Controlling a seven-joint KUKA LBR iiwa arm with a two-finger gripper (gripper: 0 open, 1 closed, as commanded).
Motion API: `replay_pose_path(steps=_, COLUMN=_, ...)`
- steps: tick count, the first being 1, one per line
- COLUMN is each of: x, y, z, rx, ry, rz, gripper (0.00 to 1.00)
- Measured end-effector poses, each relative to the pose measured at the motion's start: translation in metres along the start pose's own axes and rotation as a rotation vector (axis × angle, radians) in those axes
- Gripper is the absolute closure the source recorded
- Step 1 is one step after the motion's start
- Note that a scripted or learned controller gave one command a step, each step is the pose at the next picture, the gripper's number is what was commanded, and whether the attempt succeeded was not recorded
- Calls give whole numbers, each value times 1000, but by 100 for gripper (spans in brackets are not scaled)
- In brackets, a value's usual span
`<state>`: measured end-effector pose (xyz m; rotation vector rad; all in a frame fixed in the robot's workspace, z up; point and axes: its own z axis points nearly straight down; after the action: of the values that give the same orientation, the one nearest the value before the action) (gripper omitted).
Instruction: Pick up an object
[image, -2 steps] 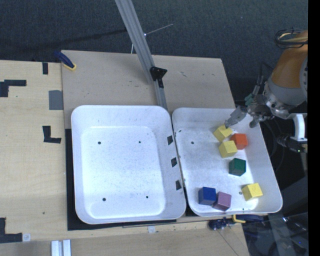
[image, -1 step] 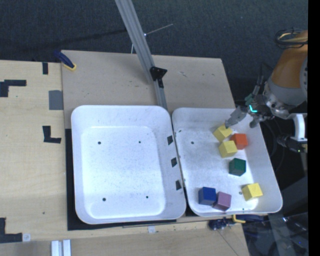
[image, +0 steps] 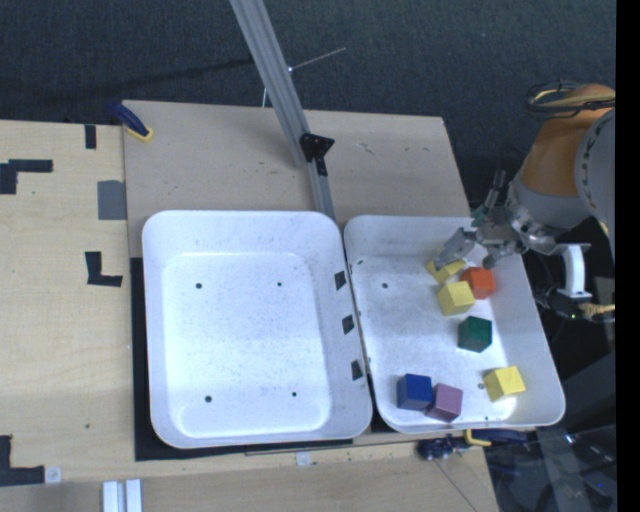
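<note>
**Yellow, orange, green, blue, purple: seven blocks, all in the right bin**

Yellow blocks count three. One small yellow piece (image: 445, 268) lies at the upper part of the right bin (image: 400, 330), directly under the gripper (image: 468, 245). A second yellow cube (image: 457, 296) sits just below it, touching or nearly touching the orange block (image: 481, 283) on its right. The third yellow cube (image: 505, 382) lies well apart, near the bin's lower right corner.

Remaining blocks, one of each: green cube (image: 475, 334) in the middle right of the bin, below the orange one; blue cube (image: 414, 391) near the lower rim; purple cube (image: 446, 401) just beside the blue one, on its right, apparently touching it.

Gripper: reaches in from the right and hangs over the upper cluster, its tip near the small yellow piece. The fingers look grey and blurred against the white bin; cannot tell whether they are spread or pressed together, nor whether anything sits between them. No block is visibly lifted; all seven read as lying on the bin floor.

Arm (image: 560, 170): grey with an orange band, entering above the bin's upper right corner.

Left bin (image: 240, 330): one, white, same shallow form, sharing a middle edge with the right bin. Bins total two.

Bench (image: 230, 150): pale wood. A grey metal pole (image: 285, 90) runs at a slant from the top down to where the bins meet. One small blue and yellow item (image: 130, 120) lies near the bench's upper left corner
</note>
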<state>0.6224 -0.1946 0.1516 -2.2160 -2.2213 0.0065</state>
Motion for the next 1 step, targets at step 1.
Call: replay_pose_path(steps=1, x=-2, y=4, z=32, rx=-17, ry=-6, rz=1, gripper=0)
